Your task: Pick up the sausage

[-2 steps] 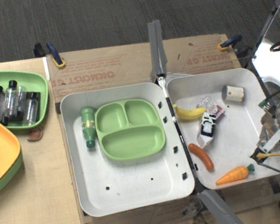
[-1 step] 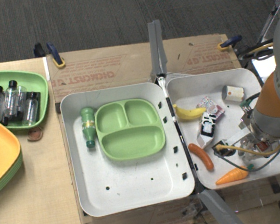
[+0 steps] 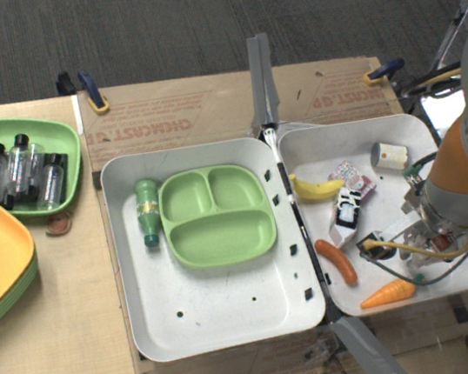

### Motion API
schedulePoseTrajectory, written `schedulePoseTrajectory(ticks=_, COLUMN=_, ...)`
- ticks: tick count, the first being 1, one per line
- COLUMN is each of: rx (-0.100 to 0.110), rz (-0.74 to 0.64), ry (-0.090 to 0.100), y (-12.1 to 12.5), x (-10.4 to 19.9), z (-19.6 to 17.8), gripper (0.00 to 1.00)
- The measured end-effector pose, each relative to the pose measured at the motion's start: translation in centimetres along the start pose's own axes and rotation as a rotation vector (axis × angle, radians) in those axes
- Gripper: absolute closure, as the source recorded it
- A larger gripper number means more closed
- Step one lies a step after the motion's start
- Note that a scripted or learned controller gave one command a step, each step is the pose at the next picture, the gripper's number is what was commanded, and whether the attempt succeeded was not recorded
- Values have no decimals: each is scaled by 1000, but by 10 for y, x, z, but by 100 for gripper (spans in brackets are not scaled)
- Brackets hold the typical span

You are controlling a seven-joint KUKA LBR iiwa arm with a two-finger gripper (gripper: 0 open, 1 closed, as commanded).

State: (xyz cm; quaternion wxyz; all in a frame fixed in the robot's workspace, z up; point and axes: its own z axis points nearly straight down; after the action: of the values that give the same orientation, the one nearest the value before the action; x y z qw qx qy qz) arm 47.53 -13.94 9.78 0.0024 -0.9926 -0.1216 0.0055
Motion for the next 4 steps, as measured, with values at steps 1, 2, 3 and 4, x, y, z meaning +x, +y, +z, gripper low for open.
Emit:
schedulePoseTrajectory(ticks=1, rx=-1, rz=-26, ry=8, y=79, x=-17, z=6, gripper=100)
schedulePoseTrajectory(ticks=2, rx=-4, rz=40, ry=5, y=66, x=44, z=-13, gripper=100)
schedulePoseTrajectory(ticks=3, rx=1, rz=-217, ry=6, y=87, x=14, z=7, gripper=100)
schedulePoseTrajectory(ticks=4, rx=-4, rz=39, ry=6, y=87, x=9, z=-41, gripper=100)
